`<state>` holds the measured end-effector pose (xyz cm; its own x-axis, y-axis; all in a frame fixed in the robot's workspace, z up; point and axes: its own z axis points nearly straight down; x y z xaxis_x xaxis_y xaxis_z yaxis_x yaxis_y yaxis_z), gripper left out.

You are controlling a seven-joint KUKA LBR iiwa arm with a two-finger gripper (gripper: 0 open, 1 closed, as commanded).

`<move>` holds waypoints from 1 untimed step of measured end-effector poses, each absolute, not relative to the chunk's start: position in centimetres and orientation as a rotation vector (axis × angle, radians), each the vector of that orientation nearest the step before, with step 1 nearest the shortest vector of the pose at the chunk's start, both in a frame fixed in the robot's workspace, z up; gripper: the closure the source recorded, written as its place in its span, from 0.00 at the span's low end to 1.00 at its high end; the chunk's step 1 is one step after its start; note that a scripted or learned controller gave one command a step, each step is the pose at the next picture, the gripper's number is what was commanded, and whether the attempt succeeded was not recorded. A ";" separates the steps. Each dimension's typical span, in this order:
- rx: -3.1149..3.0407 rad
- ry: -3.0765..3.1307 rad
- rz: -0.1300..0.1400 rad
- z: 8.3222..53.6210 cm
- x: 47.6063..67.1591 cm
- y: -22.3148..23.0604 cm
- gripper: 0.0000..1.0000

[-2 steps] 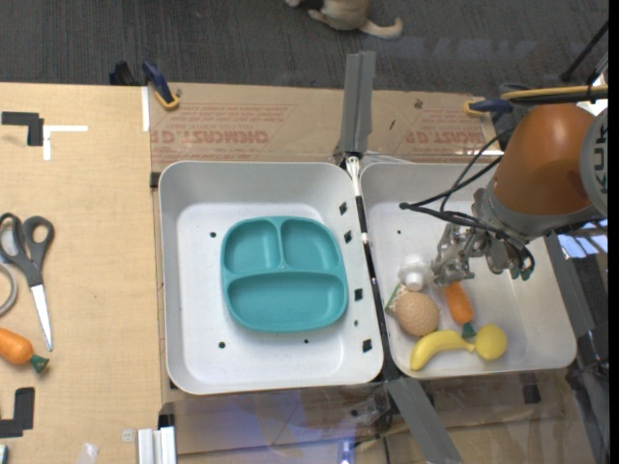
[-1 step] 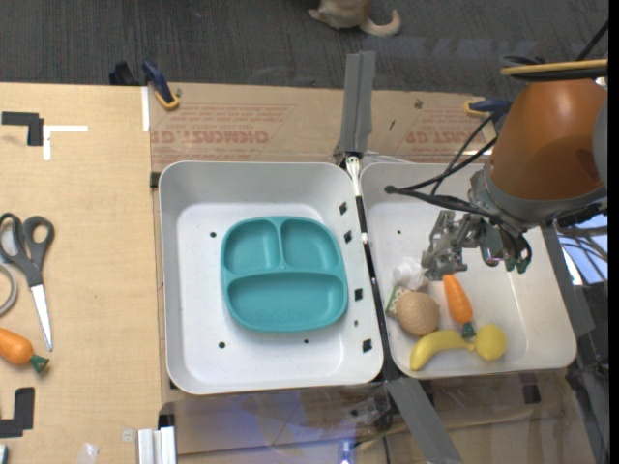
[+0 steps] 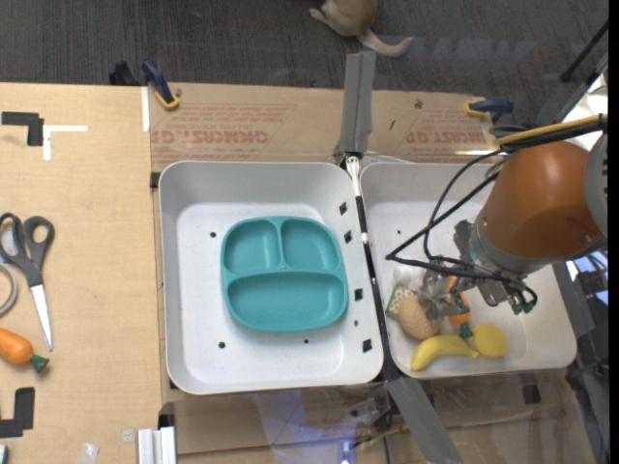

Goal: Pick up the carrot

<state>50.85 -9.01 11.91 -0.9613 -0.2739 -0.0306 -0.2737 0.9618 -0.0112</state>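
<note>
Banana [image 3: 443, 351] and lemon [image 3: 488, 340] are lying in the right bin [image 3: 542, 356], the gripper [image 3: 447, 296] is hanging low over the carrot [image 3: 461, 308] just behind them, nothing is looking lifted yet, and I am not managing to tell if the gripper is wide or narrow.

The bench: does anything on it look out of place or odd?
A carrot lies on the bench at the far left edge, below the scissors, outside both bins, far from the gripper over the right bin.
</note>
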 end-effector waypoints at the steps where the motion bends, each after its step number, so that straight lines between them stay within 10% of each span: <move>1: 0.008 3.137 0.001 19.2 51.4 -3.7 1.00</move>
<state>51.41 -3.69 19.22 -1.0000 0.0051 -0.0049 0.0051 1.0000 0.0004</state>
